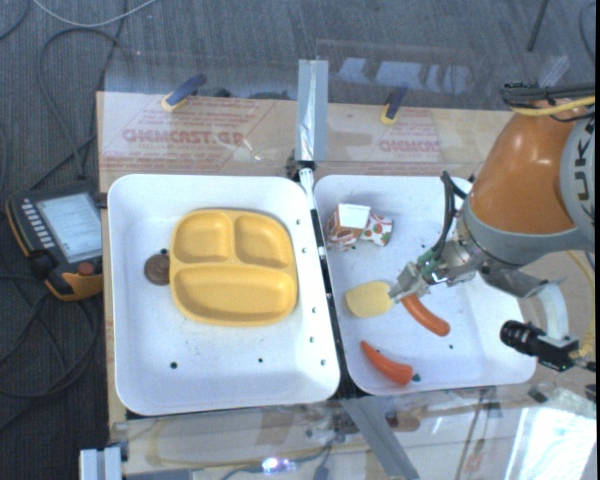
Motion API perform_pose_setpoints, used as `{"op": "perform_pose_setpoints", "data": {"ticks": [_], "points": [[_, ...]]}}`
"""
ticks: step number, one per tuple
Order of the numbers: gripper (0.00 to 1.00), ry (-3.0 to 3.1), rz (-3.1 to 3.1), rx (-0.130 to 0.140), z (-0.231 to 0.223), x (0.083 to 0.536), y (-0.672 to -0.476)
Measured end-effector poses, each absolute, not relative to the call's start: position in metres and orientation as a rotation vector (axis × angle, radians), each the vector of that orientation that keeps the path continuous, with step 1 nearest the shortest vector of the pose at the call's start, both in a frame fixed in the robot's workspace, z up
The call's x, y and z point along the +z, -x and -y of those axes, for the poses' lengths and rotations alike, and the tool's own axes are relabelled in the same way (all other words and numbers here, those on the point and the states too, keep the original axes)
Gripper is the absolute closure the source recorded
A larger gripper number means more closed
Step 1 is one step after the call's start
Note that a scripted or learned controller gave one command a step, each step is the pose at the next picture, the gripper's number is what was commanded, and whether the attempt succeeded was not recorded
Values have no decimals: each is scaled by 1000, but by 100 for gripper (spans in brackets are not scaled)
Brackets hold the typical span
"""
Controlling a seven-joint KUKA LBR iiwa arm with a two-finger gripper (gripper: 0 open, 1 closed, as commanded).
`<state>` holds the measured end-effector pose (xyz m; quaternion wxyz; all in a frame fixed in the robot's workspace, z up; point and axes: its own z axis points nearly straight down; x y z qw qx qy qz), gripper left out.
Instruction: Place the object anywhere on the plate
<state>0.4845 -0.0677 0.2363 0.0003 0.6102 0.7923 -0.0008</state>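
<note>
hand (412, 280) in right bin (480, 363), grip state cannot tell, touching yellow piece (368, 299); yellow plate (234, 266) in left bin (140, 368)

A small brown round thing (157, 268) touching the yellow dish at its 9 o'clock side, a little white and red carton (357, 225) at 12 o'clock in the right bin, a handheld screen box (60, 230) with an orange edge on the floor at 9 o'clock, black wires (70, 13) on the grey carpet at 11 o'clock
</note>
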Motion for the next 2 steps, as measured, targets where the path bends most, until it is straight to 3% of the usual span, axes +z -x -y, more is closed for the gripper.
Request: {"op": "perform_pose_setpoints", "data": {"ticks": [1, 2], "points": [[100, -1294, -2862, -1, -9, 252, -551], [100, -1220, -2896, -2, -68, 185, -594]]}}
